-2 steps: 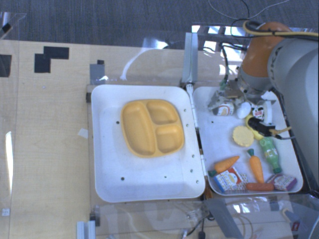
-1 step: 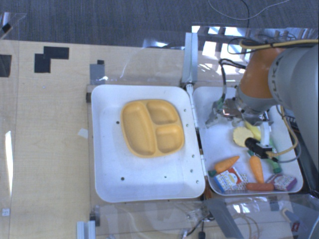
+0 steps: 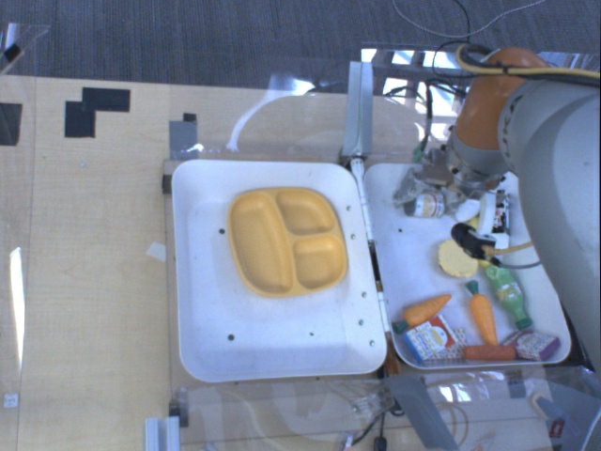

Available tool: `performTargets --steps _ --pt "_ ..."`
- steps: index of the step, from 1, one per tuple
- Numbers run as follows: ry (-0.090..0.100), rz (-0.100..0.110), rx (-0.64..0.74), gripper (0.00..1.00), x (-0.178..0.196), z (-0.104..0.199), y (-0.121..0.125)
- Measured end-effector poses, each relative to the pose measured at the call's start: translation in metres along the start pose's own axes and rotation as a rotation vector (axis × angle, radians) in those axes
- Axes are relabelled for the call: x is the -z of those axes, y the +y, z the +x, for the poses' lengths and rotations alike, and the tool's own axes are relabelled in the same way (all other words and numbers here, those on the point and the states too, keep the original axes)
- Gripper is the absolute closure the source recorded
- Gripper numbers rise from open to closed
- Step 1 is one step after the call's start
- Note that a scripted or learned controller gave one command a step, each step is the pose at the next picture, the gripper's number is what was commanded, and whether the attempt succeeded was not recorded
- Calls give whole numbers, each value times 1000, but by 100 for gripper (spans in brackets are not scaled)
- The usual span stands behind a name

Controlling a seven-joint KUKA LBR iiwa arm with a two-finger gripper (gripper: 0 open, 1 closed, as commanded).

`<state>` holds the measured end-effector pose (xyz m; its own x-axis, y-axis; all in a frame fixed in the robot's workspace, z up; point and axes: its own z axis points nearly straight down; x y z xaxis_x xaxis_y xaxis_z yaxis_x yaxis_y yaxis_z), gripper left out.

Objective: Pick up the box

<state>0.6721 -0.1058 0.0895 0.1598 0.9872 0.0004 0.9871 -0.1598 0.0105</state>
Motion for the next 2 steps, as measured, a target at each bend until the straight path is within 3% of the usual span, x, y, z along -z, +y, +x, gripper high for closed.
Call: performTargets --steps 1,2 --pt "2 2 85 0 0 9 -75" --pt "0 3 -13 0 -1 -15 -36"
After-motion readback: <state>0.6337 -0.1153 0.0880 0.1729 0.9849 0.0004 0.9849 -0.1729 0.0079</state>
